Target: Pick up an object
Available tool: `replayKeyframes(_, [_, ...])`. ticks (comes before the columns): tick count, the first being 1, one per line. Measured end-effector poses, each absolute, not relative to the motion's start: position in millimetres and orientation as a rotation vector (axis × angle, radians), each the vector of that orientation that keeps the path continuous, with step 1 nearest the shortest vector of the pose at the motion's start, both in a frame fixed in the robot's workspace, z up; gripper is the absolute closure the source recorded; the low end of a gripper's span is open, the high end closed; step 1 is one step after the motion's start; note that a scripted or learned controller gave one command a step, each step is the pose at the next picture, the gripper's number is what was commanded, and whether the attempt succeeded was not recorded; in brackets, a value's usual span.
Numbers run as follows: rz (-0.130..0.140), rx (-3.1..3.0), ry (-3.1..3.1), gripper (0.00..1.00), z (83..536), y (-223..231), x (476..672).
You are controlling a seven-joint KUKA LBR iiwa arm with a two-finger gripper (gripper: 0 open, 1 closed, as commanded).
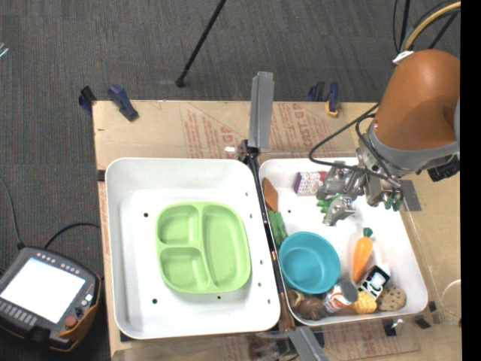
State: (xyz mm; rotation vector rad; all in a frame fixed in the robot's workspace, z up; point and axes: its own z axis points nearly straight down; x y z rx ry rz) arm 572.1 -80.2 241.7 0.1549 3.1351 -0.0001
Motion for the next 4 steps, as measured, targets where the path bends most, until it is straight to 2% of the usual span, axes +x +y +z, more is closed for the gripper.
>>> replayKeyframes(1, [0.003,0.122,3.138,1.0,239.9,-40.6,612.2])
replayKeyframes(3, [0.005,0.113,3.133,1.0,260.1,-38.8,614.4])
replayKeyframes(4, [0.0,0.015,3.138,1.0,268.7,-97.4,628.1])
